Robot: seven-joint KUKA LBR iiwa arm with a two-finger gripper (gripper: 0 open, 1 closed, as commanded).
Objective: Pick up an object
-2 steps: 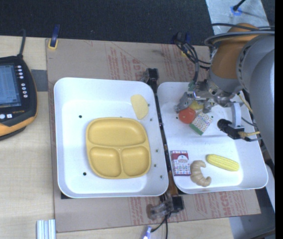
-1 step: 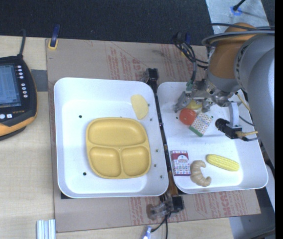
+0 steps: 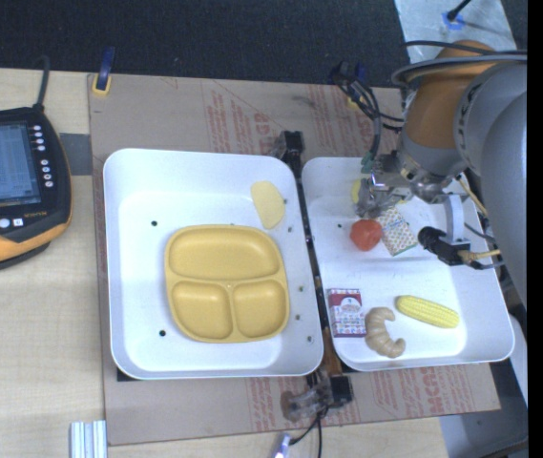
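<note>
Low in the right bin (image 3: 500, 337) lie a croissant (image 3: 384, 331), a corn cob (image 3: 427, 311) and a red carton (image 3: 345, 313). Higher up, the tool (image 3: 378, 197) hangs just above a red tomato (image 3: 365, 234); whether it is open I cannot tell. A yellow divided plate (image 3: 226, 281) fills the left bin (image 3: 133, 256).

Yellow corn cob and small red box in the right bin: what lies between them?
In the camera view, a croissant lies between the corn cob and the red box, slightly nearer the bin's front edge.
</note>
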